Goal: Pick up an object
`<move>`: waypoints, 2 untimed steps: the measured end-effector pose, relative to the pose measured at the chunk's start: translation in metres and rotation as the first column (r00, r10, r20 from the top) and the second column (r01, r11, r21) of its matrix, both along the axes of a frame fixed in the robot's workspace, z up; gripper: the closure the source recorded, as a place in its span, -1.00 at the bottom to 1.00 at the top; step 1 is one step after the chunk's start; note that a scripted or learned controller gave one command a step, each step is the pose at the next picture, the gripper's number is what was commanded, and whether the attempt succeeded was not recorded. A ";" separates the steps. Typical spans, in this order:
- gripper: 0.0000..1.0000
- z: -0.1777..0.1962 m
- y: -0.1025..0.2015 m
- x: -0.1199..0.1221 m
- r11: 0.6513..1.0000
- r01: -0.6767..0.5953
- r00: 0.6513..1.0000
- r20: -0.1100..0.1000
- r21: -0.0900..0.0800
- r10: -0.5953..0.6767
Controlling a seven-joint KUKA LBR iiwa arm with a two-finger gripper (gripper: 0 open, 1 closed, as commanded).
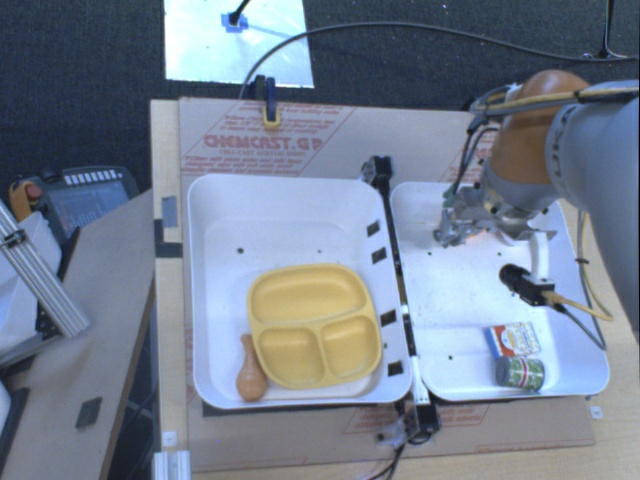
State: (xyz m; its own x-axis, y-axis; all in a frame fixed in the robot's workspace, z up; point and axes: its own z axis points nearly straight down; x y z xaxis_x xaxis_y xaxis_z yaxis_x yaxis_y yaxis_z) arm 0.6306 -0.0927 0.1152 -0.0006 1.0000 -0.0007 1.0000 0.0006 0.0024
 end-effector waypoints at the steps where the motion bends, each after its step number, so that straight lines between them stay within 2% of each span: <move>1: 1.00 0.064 0.002 -0.003 1.000 -0.003 1.000 0.004 0.000 0.003; 2: 1.00 0.107 0.002 -0.001 1.000 -0.004 1.000 0.004 0.000 0.004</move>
